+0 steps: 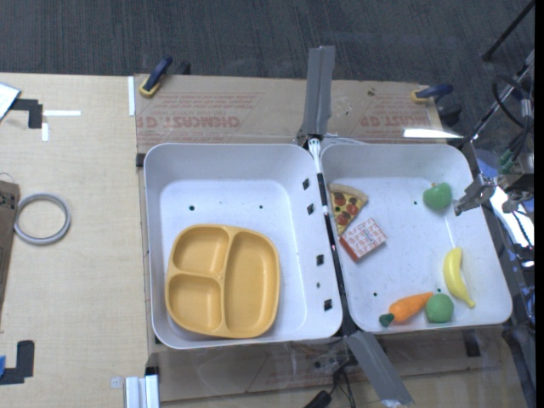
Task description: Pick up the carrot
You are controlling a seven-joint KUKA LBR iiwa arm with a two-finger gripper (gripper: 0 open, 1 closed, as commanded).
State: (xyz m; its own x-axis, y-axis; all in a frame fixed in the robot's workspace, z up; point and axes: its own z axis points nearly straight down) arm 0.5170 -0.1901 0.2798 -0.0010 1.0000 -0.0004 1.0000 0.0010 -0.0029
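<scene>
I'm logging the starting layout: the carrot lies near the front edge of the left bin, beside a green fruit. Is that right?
Not quite: the camera view shows the carrot near the front edge of the right bin, beside a green fruit. The left bin holds the yellow divided plate.

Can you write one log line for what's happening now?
carrot: right bin front, beside green ball | gripper: at right rim, not holding carrot

Two bins [161, 228]. One tray [224, 280]. One carrot [406, 307]. One banana [457, 276]. Two green fruits [438, 196], possibly apples or limes. One pizza slice [345, 205]. One box [363, 239]. One tape roll [39, 218]. Two clamps [157, 75].
</scene>
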